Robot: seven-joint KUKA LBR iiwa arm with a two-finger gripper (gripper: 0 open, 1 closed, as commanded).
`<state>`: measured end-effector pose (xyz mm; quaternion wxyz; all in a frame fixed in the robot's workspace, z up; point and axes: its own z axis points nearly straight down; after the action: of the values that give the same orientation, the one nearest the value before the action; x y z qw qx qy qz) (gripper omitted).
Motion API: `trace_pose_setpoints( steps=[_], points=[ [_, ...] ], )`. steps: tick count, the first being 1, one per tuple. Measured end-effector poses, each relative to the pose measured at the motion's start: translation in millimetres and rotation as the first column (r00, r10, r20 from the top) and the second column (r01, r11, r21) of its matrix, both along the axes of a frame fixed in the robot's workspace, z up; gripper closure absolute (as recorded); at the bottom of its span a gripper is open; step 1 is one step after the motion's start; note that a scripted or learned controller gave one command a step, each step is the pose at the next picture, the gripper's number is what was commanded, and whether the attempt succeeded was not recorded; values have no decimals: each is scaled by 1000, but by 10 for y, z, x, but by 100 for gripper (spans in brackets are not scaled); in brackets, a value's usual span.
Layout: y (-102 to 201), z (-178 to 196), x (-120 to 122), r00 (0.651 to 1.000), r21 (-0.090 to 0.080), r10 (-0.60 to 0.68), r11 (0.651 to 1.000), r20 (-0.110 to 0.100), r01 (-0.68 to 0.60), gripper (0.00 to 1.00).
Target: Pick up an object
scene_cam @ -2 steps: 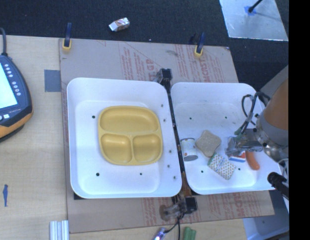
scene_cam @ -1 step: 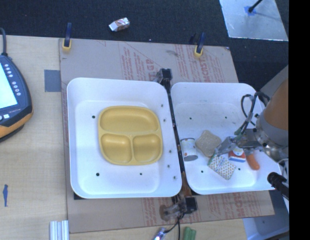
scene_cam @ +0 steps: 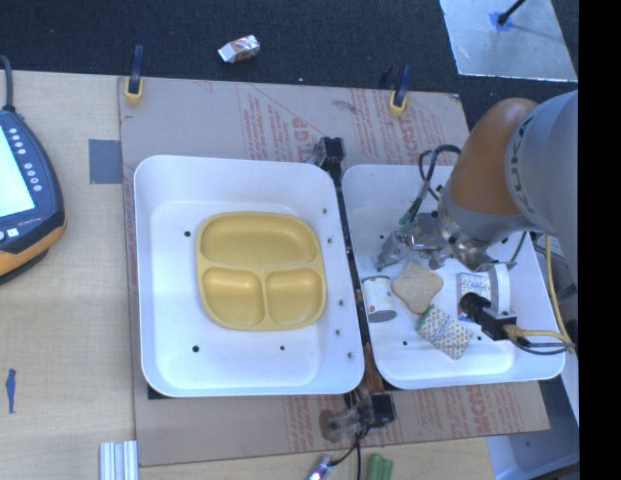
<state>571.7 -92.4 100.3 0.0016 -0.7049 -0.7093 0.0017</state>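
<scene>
In the left bin (scene_cam: 170, 268) lies the yellow divided tray (scene_cam: 260, 268), well apart from my work. My arm (scene_cam: 505, 168) reaches over the right bin (scene_cam: 530, 363), where my gripper (scene_cam: 415, 240) hangs just above the tan sponge-like piece (scene_cam: 418, 286) (whether I'm pinching anything, I cannot tell). Beside that piece sit a small can (scene_cam: 378, 298) and a patterned packet (scene_cam: 445, 333).

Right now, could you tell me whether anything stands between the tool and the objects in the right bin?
Nothing visible does. The tool sits low in the right bin, directly above the tan sponge-like piece, with the small can and patterned packet lying beside it, not in between.
</scene>
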Motion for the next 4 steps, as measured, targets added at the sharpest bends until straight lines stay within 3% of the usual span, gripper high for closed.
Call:
trace_pose_setpoints(
  steps=[1,2,3,4],
  points=[
    [-342,-84,847,1000,0,-2,1000,3,2,0],
    [-649,96,-259,1000,0,-2,1000,0,2,0],
    [-901,-85,847,1000,1,-2,1000,3,2,0],
    [-565,-88,70,1000,1,-3,1000,0,3,0]
  ],
)
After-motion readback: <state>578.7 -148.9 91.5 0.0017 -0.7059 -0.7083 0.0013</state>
